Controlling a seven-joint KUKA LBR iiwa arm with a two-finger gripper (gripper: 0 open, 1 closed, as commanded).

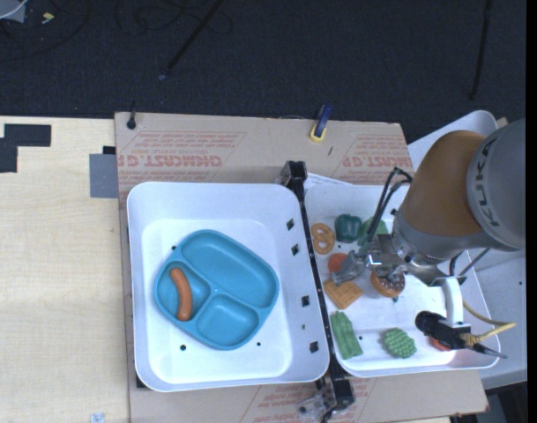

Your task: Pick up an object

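Your gripper (pixel 367 264) sits low in the right bin (pixel 374 367), over the toy food near the waffle (pixel 343 293) and red piece (pixel 338 261); can't tell its state. Blue plate (pixel 217 287) with hot dog (pixel 182 293) is in the left bin (pixel 145 236).

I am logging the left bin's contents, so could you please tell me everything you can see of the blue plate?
The blue plate is a rounded, glossy tray that looks like plastic, split by raised ridges into three compartments. It lies flat, turned at a slant, near the middle of the left bin. An orange sausage lies in its left compartment; the other two hold nothing.
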